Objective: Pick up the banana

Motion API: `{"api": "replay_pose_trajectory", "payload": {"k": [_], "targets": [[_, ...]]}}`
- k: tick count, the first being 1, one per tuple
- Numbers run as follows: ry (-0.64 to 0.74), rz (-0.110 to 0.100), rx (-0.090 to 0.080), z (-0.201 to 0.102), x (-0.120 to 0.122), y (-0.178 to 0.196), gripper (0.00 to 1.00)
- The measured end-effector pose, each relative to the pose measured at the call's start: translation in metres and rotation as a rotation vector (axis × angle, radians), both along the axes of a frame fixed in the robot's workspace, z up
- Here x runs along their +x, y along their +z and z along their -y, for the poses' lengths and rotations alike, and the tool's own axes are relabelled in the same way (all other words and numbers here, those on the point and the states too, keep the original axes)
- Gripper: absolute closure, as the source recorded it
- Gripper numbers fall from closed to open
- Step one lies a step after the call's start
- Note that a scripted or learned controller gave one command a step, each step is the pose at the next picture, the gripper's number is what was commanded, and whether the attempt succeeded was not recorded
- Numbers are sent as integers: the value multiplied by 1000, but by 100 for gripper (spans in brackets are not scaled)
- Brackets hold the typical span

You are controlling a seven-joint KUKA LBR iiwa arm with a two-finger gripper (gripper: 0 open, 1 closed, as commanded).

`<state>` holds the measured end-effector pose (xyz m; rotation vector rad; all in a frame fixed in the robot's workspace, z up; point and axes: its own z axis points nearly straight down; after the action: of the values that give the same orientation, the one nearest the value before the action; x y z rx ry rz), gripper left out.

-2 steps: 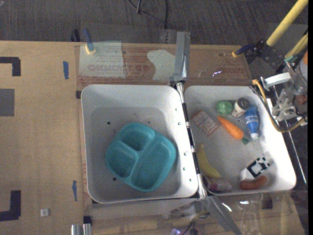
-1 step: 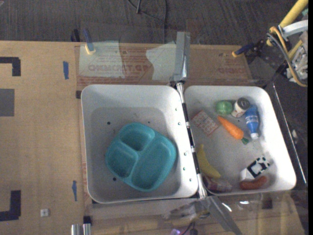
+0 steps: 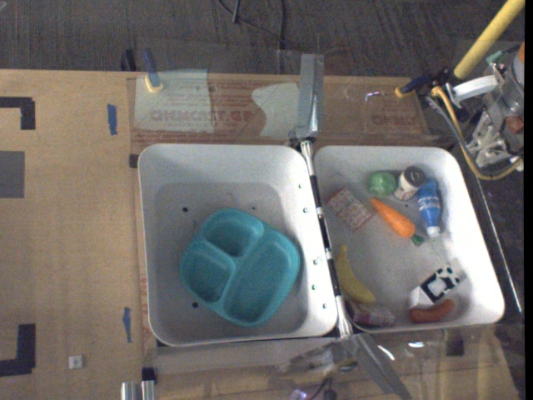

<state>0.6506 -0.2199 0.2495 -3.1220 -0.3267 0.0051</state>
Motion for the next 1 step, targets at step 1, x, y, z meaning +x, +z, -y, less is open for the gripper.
{"api": "replay_pose_trajectory", "payload": {"k": [1], "targets": [[27, 1, 0, -45, -58, -11, 100]]}}
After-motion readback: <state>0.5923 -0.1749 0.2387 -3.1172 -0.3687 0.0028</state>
